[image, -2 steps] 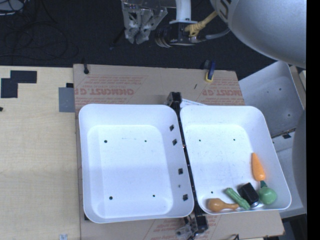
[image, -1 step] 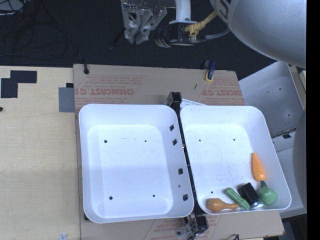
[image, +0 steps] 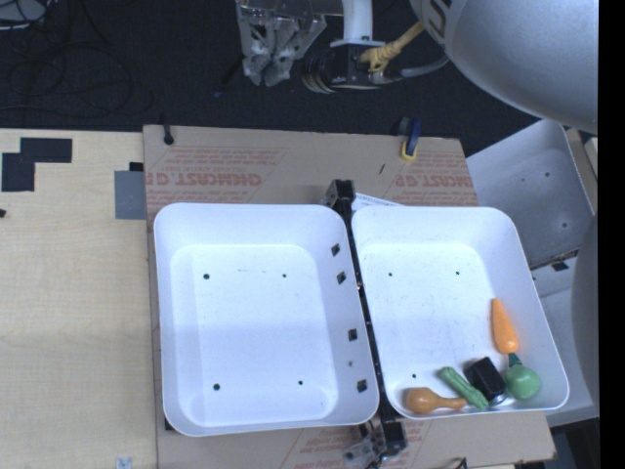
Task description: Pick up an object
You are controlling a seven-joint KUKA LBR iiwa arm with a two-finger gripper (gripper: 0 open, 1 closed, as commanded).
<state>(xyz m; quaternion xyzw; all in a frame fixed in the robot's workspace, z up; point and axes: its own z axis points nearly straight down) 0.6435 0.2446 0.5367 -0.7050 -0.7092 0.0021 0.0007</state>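
Gripper (image: 278, 52), top centre of frame, hangs above the dark floor beyond the bins; finger spacing cannot be told. Arm (image: 508, 37) fills the upper right. Right bin (image: 430, 225) holds, in its lower right corner, an orange carrot (image: 504, 327), black block (image: 485, 379), green piece (image: 520, 380) and tan gourd (image: 431, 400). The carrot, apparently light and rigid, lies apart: grasp across its middle.
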